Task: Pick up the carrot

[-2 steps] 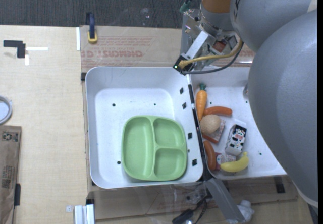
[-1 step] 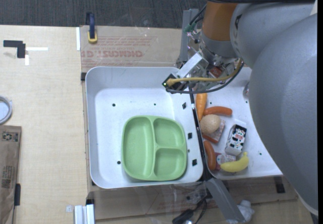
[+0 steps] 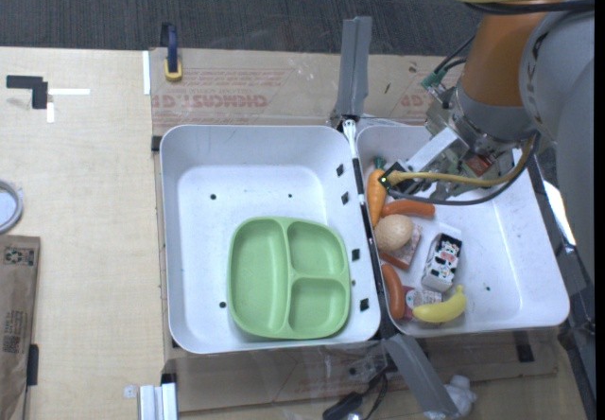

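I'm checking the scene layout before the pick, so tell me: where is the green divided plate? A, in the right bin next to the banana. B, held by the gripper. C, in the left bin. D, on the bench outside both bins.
C: the green divided plate lies flat on the floor of the left bin, while the carrot, banana and other items sit in the right bin.

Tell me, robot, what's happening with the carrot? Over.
Black two-finger tool down in right white bin, at long orange carrot's top end. Grip unclear. Carrot lies against left wall. Round beige ball and red sausage crowd it.
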